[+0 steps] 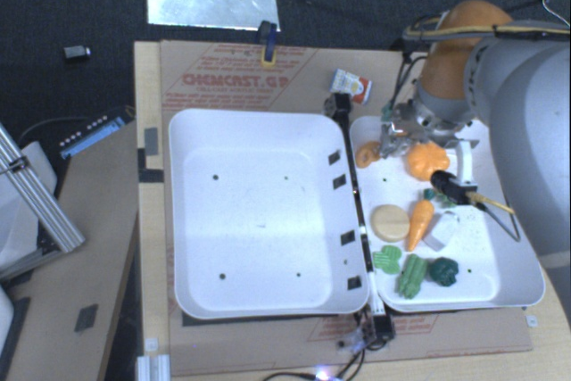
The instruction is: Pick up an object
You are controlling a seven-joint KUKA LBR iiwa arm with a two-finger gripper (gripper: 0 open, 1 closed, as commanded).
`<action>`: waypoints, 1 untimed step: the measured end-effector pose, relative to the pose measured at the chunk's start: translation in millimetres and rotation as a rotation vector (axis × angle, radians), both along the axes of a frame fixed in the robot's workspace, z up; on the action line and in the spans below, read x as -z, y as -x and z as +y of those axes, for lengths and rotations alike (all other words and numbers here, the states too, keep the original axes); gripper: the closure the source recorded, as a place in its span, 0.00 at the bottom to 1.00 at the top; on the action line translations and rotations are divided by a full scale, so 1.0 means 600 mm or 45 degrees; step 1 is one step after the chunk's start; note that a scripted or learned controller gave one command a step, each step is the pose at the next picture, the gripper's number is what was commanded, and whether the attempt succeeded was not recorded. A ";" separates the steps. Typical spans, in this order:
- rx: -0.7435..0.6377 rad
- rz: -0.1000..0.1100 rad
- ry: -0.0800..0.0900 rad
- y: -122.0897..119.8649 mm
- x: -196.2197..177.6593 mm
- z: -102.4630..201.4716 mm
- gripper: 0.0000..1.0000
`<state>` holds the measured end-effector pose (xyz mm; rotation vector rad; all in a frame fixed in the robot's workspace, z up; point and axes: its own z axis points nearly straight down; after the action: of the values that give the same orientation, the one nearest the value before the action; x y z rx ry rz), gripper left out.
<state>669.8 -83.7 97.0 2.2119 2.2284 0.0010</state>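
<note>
You see the arm reaching in from the right with its jaws [393, 138] lowered over the back left corner of the right bin [513, 277], probably because that is where the nearest pickable pieces sit. How far they are spread you cannot tell from this angle, and nothing shows between them. Just beside them lies a small orange-brown piece [367, 156], against the bin's left wall; a rounder orange fruit [426, 161] sits on the other side. Either looks like the target. The rest of the toy food is grouped toward the front: a pale round biscuit [389, 222], a carrot [419, 224] leaning beside it, and a dark green broccoli [443, 270]. The left bin [259, 210] stands alongside on the counter [152, 192].
</note>
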 end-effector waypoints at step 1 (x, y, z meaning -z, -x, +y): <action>-0.005 -0.005 0.002 -0.002 -0.019 0.000 1.00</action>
<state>670.9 -83.6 108.4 2.2046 2.2304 0.0038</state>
